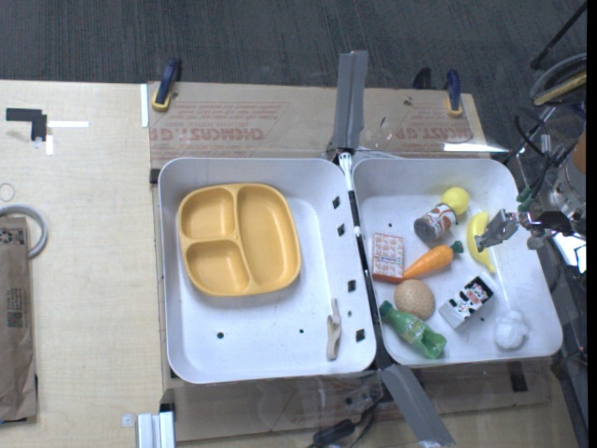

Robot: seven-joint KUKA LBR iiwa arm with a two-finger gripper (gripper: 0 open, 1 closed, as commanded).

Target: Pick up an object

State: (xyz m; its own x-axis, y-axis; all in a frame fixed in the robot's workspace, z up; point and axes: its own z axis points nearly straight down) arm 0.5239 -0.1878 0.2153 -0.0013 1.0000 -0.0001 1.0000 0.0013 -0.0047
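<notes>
The arm enters from the right edge and extends the pincer (pixel 489 234) low over the right bin (pixel 401 180), near that bin's right wall. The pincer sits just beside the banana (pixel 478 230), overlapping its right side; whether the pincer is released or clenched cannot be told, and nothing is seen between its fingers. The right bin contains the banana, a yellow ball (pixel 455 199), a can (pixel 436 221), a carrot (pixel 430 260), a red-and-white packet (pixel 388 256), a tan round object (pixel 414 298), a green bottle (pixel 413 332), a black-and-white carton (pixel 466 301) and a white ball (pixel 509 330). Printing on the packet and carton is too small to read. The left bin (pixel 233 353) holds a yellow divided tray (pixel 240 239) and a small wooden piece (pixel 333 333). Red lettering on the cardboard (pixel 233 119) behind the bins appears inverted and is not clearly legible.
</notes>
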